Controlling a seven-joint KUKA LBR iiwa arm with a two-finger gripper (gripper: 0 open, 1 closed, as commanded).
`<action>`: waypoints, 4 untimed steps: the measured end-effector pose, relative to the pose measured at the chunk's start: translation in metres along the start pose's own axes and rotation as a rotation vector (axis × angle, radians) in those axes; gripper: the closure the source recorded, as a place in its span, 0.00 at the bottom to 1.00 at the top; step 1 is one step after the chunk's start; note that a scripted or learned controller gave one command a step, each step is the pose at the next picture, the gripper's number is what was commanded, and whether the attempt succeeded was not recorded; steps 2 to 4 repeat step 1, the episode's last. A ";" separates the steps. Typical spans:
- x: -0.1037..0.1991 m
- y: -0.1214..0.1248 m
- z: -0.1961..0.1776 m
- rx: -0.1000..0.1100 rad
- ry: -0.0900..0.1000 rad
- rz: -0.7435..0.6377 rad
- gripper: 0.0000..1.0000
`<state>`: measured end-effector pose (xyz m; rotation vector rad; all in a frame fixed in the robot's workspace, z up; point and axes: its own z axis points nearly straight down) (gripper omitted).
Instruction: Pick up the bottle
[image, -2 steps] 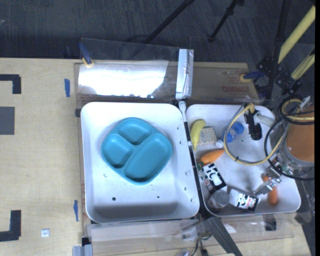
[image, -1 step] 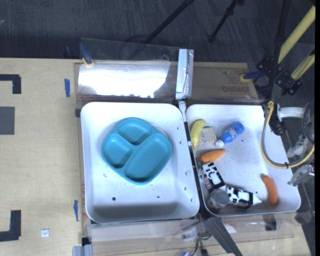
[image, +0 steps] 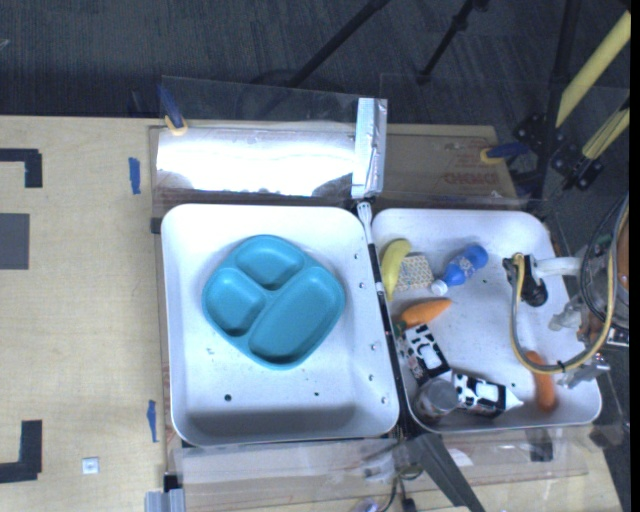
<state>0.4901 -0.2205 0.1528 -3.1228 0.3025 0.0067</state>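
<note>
The bottle (image: 463, 267) is small, with a blue top and a pale lower part. It lies tilted in the upper middle of the right bin (image: 500, 222), just right of a beige block. My gripper (image: 573, 322) is at the right edge of that bin, partly cut off by the arm's metal parts and a looping yellow cable. It sits well to the right of the bottle and slightly below it in the view, with bare bin floor between them. Nothing shows between the fingers.
Near the bottle lie a yellow banana (image: 394, 262), a beige block (image: 417, 270) and an orange carrot (image: 425, 311). A black-and-white patterned item (image: 478, 393), a grey can (image: 435, 398) and an orange piece (image: 544, 388) lie lower down. The left bin (image: 190, 400) holds a blue divided plate (image: 274, 300).
</note>
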 end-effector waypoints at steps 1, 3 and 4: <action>0.002 -0.004 -0.008 0.003 -0.002 -0.008 1.00; 0.002 -0.004 -0.008 0.003 -0.002 -0.008 1.00; 0.002 -0.004 -0.008 0.003 -0.002 -0.008 1.00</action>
